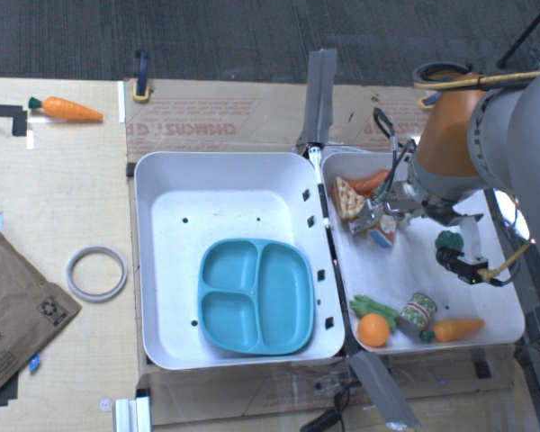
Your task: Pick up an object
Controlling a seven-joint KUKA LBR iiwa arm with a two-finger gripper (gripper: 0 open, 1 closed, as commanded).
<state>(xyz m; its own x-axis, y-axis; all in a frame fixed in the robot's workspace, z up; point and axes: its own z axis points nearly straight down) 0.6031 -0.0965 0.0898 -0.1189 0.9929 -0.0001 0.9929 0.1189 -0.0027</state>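
My gripper (375,218) is low in the right bin (513,318), near its back left corner. A small blue, white and red carton (386,232) lies right beneath it and touches its tip. Just left of that is a pizza slice (346,196), and an orange-red piece (373,183) lies behind it. Along the bin's front lie a green vegetable (373,308), an orange (373,330), a green-labelled can (418,313) and a carrot (456,329).
The left bin (162,205) holds a blue divided plate (256,295). On the bench to the left are a second carrot (66,109), a grey tape ring (96,273) and a brown cardboard box (13,313). A grey divider (320,97) stands between the bins.
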